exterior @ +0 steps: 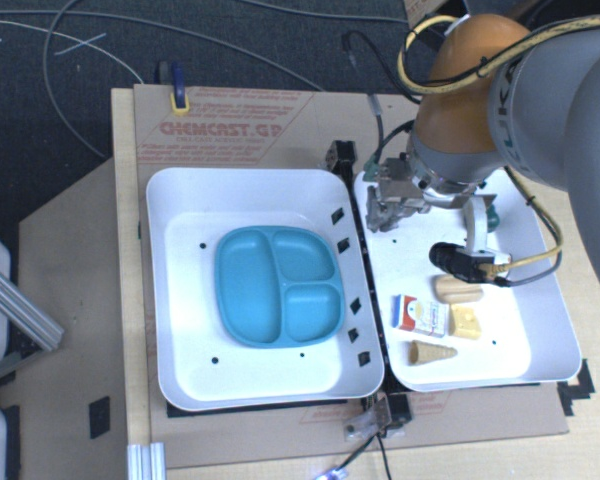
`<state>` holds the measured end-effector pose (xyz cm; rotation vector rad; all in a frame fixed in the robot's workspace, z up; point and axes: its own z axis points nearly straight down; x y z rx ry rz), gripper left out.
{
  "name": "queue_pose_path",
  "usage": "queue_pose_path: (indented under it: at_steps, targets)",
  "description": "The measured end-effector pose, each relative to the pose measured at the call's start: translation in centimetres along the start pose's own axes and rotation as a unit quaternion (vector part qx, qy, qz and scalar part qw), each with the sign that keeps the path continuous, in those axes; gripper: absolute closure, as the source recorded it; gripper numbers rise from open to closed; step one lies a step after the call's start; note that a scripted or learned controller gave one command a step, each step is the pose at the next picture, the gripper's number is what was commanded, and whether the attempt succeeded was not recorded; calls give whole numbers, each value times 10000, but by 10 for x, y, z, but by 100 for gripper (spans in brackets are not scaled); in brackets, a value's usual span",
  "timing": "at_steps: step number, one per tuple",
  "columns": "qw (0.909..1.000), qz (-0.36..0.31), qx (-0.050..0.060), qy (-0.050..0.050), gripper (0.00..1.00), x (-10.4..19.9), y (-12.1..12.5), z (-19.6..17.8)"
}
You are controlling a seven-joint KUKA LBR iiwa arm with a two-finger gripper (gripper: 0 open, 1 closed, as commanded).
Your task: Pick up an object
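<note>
In the right bin (540, 348) four small things lie clustered toward the near side. A tan bread-roll-like piece (457, 290) lies with its long axis running left to right, its rounded ends pointing at the two side walls. Just below it sits a pale yellow cheese-like block (466, 321), roughly square, touching or nearly touching a small white carton with red and blue print (421, 315) on its left, whose long side also runs left to right. Nearer still lies an ice-cream cone shape (435, 352), long axis left to right, its narrow tip pointing left toward the divider between the bins. The gripper (387, 211) hangs over the far left corner of this bin, close to the shared rim, well apart from the cluster; its metal parts blur together from above, so whether it is spread or closed cannot be told, and nothing is seen between its fingers. A black cylindrical piece with a yellow cable (458, 261) hangs just above the roll, partly over the cluster's far edge. The left bin (180, 268) holds a blue divided plate (278, 285), one long compartment at left and two smaller ones at right. Both bins rest on a cardboard-covered surface (230, 118).
</note>
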<state>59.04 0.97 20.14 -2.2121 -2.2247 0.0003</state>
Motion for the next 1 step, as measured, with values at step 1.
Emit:
queue_pose_path:
  at_steps: [1]
  targets:
    - [10000, -3, -21, 1, 100, 51, -11, -18]
